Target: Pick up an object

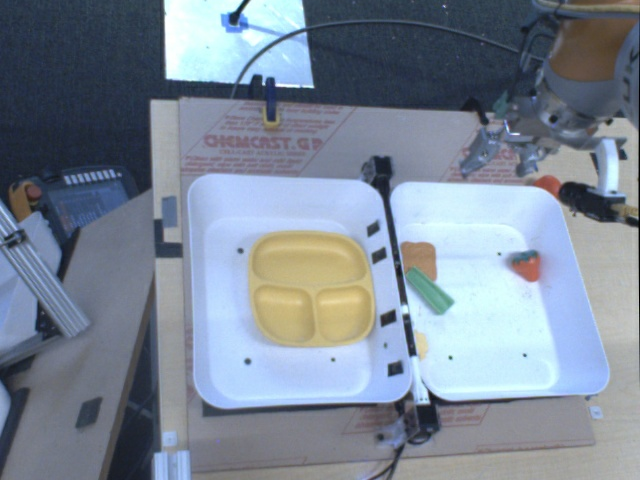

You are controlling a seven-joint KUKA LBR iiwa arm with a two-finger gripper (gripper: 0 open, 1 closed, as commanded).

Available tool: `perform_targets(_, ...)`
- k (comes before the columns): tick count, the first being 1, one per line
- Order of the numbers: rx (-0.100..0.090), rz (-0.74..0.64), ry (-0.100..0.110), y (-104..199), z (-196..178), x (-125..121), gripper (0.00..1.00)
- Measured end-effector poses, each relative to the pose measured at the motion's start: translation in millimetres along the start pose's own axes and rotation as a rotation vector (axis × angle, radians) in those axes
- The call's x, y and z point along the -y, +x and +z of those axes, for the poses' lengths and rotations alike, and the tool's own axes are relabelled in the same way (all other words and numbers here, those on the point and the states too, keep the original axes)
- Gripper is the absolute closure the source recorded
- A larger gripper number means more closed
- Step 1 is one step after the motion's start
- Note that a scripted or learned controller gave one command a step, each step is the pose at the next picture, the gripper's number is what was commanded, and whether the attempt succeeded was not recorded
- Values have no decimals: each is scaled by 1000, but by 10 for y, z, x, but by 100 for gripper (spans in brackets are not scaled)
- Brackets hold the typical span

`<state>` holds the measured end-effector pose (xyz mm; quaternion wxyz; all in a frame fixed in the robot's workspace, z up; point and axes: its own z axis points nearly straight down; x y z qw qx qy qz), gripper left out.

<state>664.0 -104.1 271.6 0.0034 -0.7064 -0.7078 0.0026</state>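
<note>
Above the right bin's (575,268) far rim, the gripper (505,158) hangs spread, strawberry-like red toy (527,265) below.

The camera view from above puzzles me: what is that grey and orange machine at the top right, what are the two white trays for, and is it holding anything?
One fixed camera looks down at a slant on a bench. The machine is a robot arm; its gripper hangs above the far edge of the right bin, and nothing shows in its grasp. The left bin holds a yellow divided plate. The right bin holds an orange block with a green stick beside it, both near the divider, and a small red and green toy near the far right. The arm is meant to pick one object up.
</note>
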Motion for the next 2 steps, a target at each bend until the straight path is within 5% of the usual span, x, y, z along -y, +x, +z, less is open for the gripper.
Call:
perform_targets(1,1,-2,-10,2,-64,-17,0)
perform_targets(2,2,1,-6,-101,479,-8,0)
